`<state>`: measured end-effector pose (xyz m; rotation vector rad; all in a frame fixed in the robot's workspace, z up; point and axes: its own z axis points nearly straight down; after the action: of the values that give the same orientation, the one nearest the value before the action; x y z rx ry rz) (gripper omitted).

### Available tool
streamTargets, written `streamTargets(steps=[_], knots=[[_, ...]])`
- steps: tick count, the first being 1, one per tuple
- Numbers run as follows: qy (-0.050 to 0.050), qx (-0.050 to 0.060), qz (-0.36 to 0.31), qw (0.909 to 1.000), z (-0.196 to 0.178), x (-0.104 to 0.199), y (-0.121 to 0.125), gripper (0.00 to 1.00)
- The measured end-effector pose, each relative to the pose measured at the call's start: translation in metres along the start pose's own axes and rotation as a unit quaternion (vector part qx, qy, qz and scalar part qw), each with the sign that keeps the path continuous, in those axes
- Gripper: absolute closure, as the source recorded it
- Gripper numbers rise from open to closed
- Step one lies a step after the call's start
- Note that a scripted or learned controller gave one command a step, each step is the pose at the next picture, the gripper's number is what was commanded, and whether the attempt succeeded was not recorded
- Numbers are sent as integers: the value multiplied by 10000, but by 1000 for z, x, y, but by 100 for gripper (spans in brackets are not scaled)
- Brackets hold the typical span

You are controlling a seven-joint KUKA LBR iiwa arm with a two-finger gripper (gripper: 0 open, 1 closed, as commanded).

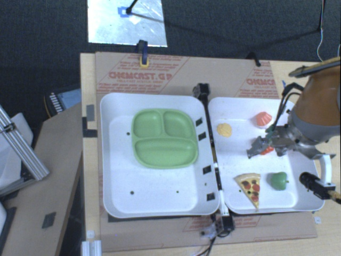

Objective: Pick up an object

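The pizza slice (250,188) points toward the camera; the hand's (254,149) grip state is unclear.

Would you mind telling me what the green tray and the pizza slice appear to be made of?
Green tray: probably moulded plastic, with a uniform pale colour, soft sheen and rounded compartments. Pizza slice: seemingly a plastic toy with flat painted toppings, though too small to be sure.

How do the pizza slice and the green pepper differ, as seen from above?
The pizza slice is a flat triangle, yellow with red spots; the green pepper is rounded and plain green. The slice lies nearer the bin's inner wall, the pepper farther right, nearer the arm. The slice looks larger across than the pepper. Both lie loose near the same bin's front edge, apart from the gripper.
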<state>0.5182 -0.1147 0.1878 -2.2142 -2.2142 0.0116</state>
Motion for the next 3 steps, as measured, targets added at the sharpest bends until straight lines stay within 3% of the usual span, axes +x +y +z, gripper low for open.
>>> streamTargets(steps=[1, 3], knots=[[-10, -68, -15, 10000, -7, 0, 3, 0], [-5, -49, -6, 10000, 102, -1, -4, 0]])
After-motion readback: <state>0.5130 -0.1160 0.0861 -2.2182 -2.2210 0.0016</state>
